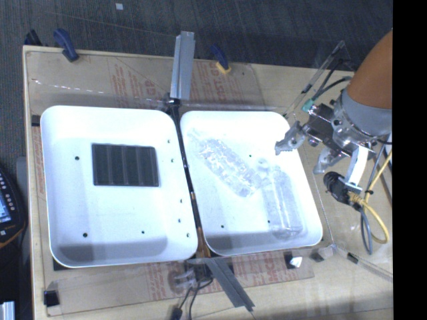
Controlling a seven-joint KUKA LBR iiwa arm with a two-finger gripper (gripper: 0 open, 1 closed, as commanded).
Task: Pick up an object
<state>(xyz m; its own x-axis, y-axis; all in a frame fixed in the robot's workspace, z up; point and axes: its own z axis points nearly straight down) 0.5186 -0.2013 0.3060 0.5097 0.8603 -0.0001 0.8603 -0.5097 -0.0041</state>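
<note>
Two clear plastic bottles lie in right bin. First bottle near bin centre, long axis diagonal, running from upper left toward lower right. Second bottle close to right wall, long axis almost up-down in view, slightly tilted; which end is cap, hard to tell. Their near ends almost touch. Gripper hovers over right rim of bin, above second bottle, nothing between tips; opening cannot be judged. Left bin holds dark ribbed rectangular pad.
</note>
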